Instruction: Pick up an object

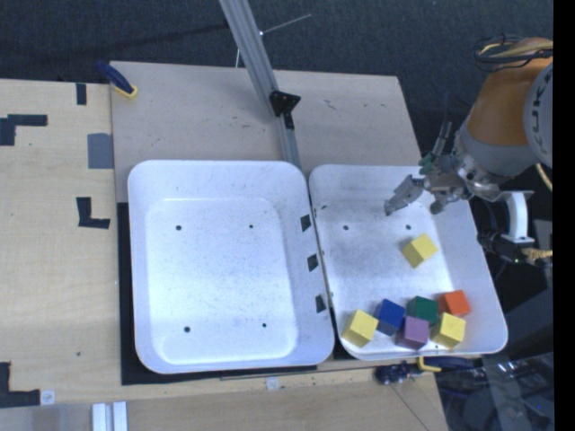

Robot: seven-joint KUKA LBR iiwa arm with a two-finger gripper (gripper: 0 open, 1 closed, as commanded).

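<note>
— Cubes (409, 321) sit clustered at the right bin's (359, 187) near edge; one yellow cube (419, 250) lies apart, mid-bin.

— Anything picked?

— Nothing yet. Gripper (415, 197) hangs over that bin above the yellow cube, fingers spread, holding nothing. Descent, grasp and lift all remain.

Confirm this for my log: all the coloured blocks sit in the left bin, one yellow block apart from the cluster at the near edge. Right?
Not quite. The camera view shows the blocks in the right bin, not the left. The rest holds: one yellow block lies apart from the cluster at the near edge.
</note>
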